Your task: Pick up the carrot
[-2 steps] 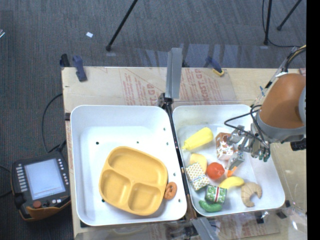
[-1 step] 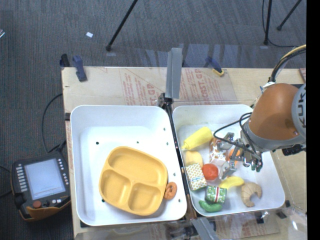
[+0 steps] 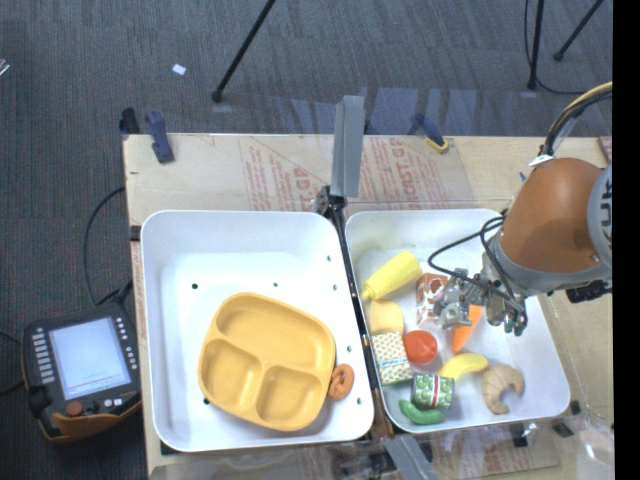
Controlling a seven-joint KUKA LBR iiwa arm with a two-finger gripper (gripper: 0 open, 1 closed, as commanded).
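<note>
The jaws [image 3: 466, 311] sit low in the right bin [image 3: 540, 383], right over the top of the carrot [image 3: 462, 337]. I cannot tell if they are open or closed. The carrot lies just beside a red tomato [image 3: 421, 346], and a banana [image 3: 463, 366] lies just below it. A corn cob [image 3: 392, 275] rests near the bin's left wall. In the left bin [image 3: 180, 268] there is a yellow tray [image 3: 266, 360] with a small donut [image 3: 341, 381] touching its edge.
</note>
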